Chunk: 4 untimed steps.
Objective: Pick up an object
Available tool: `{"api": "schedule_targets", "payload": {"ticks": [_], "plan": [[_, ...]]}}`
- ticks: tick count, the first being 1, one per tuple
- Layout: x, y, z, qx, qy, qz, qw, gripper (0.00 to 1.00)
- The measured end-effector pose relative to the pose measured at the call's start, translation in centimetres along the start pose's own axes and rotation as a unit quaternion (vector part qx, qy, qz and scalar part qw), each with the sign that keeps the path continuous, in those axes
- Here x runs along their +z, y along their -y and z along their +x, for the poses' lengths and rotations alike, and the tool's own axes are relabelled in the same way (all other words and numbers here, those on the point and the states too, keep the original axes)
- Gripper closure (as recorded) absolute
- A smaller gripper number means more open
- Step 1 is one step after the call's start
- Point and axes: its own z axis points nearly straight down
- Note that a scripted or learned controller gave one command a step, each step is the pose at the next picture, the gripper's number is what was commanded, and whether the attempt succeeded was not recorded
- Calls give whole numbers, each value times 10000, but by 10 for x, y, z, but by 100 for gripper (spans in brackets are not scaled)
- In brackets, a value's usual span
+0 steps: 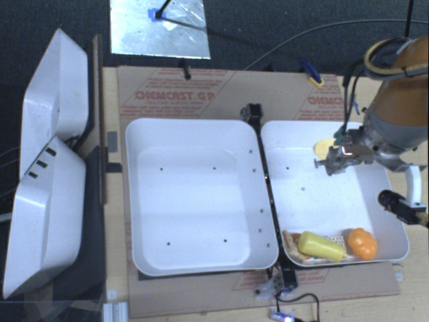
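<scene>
My gripper [333, 161] hangs over the upper right part of the right bin [295, 200], with the arm coming in from the right. A pale yellow object [323, 147] lies just left of and behind the gripper, partly hidden by it. I cannot tell whether the two touch. Along the right bin's front wall lie a yellow elongated object [320, 245] and an orange round object [362, 243]. A tan flat item [292, 245] lies partly under the yellow one.
The left bin [137, 180] stands beside the right one, with a black divider strip [268, 186] between them. Both rest on a cardboard sheet [174, 92]. White moulded shells [47, 166] lean at the far left. A black fitting [401, 206] sticks out near the right bin's right rim.
</scene>
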Motion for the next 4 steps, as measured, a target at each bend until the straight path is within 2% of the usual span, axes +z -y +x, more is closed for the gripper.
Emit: {"api": "schedule_targets", "payload": {"ticks": [1,3,4], "plan": [[11,0,59,-24,-8,24,10000,100],[13,-5,153,-20,-8,25,10000,100],[30,-29,198,-13,-5,31,10000,100]]}}
